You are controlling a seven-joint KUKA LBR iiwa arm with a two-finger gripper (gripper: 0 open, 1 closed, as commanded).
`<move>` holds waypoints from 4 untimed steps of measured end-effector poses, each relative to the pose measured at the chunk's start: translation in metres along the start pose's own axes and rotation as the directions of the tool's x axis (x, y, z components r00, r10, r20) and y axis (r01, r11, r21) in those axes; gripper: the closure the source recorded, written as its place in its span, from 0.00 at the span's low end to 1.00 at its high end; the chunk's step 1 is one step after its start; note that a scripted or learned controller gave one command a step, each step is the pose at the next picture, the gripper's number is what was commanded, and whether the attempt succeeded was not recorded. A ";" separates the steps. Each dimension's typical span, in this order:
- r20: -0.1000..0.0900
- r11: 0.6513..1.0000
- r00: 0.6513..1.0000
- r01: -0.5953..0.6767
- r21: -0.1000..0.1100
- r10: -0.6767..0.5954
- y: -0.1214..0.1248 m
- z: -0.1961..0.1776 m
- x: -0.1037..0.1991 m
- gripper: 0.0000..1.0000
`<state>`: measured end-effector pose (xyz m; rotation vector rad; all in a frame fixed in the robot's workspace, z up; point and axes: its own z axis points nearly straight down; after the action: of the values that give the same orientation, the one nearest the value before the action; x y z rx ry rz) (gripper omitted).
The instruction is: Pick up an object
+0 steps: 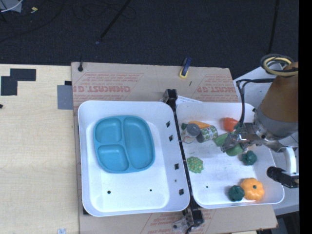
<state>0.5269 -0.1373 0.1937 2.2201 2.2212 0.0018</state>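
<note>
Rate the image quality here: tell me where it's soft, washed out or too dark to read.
Camera view: lighting is even, but the white bins run bright, flattening their walls; the blue tray reads cleanly; the small toys by the claw blur together, so its fingers cannot be read; the floor along the top is nearly black, cables barely visible.
</note>
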 end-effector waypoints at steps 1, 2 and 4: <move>0.000 1.000 1.000 0.001 0.001 -0.001 0.001 -0.036 -0.001 1.00; -0.003 1.000 1.000 0.006 0.003 -0.006 0.019 -0.038 0.060 1.00; 0.000 1.000 1.000 0.000 0.006 0.000 0.029 -0.035 0.109 1.00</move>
<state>0.5553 -0.0285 0.2285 2.2228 2.2250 -0.0052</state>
